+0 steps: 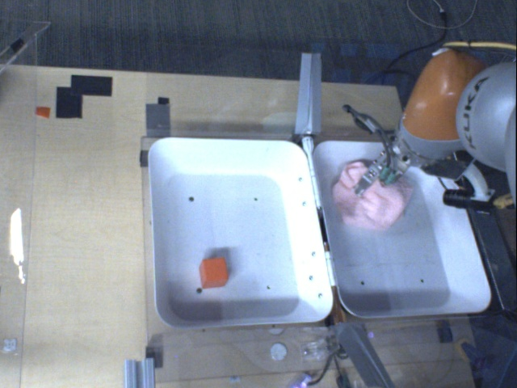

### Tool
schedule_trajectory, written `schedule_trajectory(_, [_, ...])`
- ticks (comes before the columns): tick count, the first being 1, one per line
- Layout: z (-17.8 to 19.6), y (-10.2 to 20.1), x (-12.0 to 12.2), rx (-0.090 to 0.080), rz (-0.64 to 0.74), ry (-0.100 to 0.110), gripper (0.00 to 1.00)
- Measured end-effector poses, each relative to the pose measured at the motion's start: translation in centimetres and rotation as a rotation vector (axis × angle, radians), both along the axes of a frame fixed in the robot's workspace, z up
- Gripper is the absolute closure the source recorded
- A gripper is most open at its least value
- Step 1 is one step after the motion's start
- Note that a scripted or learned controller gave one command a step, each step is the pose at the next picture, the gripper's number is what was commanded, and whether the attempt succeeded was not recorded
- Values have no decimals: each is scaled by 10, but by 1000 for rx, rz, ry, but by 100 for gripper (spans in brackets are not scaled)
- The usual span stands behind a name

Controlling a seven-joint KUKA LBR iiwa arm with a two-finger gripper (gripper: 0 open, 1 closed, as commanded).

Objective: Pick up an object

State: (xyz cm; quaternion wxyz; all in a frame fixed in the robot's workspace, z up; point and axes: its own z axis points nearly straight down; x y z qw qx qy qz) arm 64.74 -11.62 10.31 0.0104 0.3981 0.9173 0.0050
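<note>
A crumpled pink cloth [367, 200] lies in the back left part of the right bin [420, 289]. My gripper [378, 175] is low over the cloth's upper right part, its tip touching or just above the fabric. An orange cube [214, 272] rests on the floor of the left bin [234, 217], toward its front left. The arm's orange band [436, 95] and grey wrist reach in from the right, above the right bin's back edge.
A metal divider post [307, 95] stands at the back between the two bins. Black markers [81, 94] and a small orange tag [42, 112] sit on the wooden bench at the far left. Cables trail behind the arm.
</note>
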Motion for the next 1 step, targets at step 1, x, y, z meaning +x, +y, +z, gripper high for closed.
schedule_trajectory(1, [141,30,20,-3,69,7,100])
